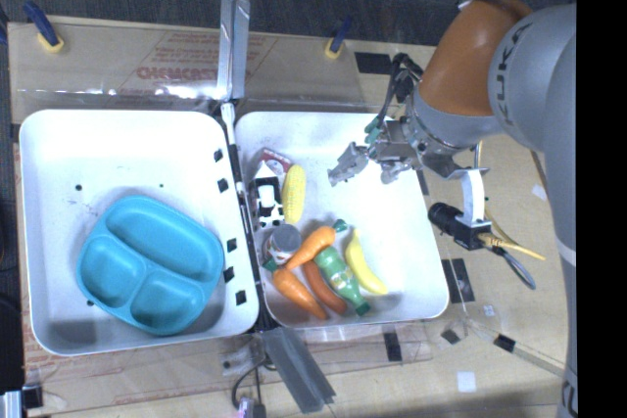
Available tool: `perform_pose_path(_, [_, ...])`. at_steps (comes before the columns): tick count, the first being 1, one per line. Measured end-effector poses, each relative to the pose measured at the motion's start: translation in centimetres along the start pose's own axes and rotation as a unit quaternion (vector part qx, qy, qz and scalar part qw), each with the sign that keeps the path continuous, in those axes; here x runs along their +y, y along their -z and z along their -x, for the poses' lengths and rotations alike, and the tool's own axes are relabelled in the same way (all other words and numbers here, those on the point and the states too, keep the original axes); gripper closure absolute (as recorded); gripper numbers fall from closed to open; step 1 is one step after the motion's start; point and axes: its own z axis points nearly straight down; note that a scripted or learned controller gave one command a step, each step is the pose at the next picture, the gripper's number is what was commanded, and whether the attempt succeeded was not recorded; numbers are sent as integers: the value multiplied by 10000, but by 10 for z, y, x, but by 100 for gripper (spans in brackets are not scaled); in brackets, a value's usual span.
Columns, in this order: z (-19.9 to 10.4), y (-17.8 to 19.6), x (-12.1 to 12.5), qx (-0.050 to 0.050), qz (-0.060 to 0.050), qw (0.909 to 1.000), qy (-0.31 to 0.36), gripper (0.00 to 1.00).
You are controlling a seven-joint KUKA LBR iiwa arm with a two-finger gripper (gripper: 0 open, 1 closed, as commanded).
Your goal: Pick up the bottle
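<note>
The bottle [343, 276] is green with a pale label and lies on its side in the front of the right bin [411, 240], wedged between a carrot and a banana. My gripper [369, 168] hovers over the back middle of that bin, up and to the right of the bottle and well apart from it. Its two fingers [344, 165] are spread open, with nothing between them.
Packed around the bottle are a banana [365, 269], two carrots [312, 248], a brown sausage [320, 286], a can [283, 240], a corn cob [293, 193] and a cow-patterned carton [265, 201]. A blue divided plate [147, 259] lies in the left bin [59, 152].
</note>
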Motion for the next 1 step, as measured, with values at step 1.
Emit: perform_pose_path(1, [56, -65, -80, -1, 2, 9993, 383, 0])
